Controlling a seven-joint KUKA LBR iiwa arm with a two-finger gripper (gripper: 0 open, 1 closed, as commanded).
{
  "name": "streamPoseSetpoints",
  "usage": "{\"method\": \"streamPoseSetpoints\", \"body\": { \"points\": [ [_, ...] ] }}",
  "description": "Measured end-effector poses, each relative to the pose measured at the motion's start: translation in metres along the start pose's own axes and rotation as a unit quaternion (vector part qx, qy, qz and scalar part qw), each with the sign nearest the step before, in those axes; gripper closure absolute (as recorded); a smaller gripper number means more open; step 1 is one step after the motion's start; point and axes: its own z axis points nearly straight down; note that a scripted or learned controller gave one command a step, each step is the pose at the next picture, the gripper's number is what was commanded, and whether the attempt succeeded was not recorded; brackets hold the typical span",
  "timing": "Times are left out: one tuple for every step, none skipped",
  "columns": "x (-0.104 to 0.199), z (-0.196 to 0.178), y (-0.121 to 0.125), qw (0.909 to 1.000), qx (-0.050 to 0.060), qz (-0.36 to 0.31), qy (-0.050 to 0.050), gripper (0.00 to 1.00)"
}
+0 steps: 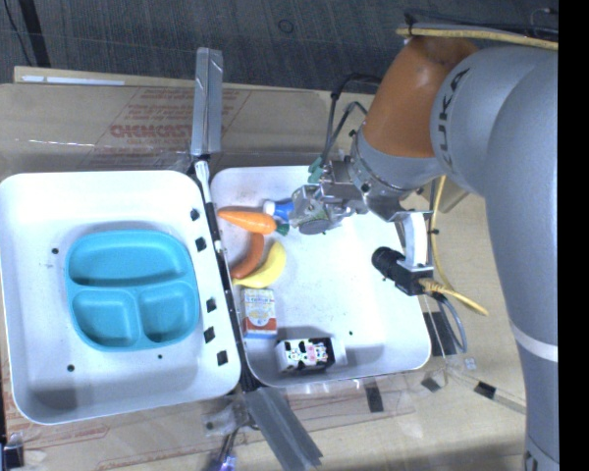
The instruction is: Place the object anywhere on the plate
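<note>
A blue plate with three compartments lies in the left white bin. In the right white bin an orange carrot lies at the upper left, its green end pointing right. My gripper hangs low over the back of this bin, right beside the carrot's green end. Whether it touches the carrot is unclear. A yellow banana and a brown sausage lie just below the carrot.
A small juice carton and a black-and-white box lie near the right bin's front. A black fitting with yellow cable hangs over its right side. A raised divider separates the bins.
</note>
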Motion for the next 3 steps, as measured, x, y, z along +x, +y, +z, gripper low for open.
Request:
{"method": "streamPoseSetpoints", "body": {
  "points": [
    [0.085,0.009,-0.026,0.9977,0.001,-0.068,0.0,1.0],
    [0.182,0.045,-0.071,0.996,0.001,-0.089,-0.001,1.0],
    [0.181,0.045,-0.071,0.9961,0.001,-0.088,-0.001,0.0]
  ]
}}
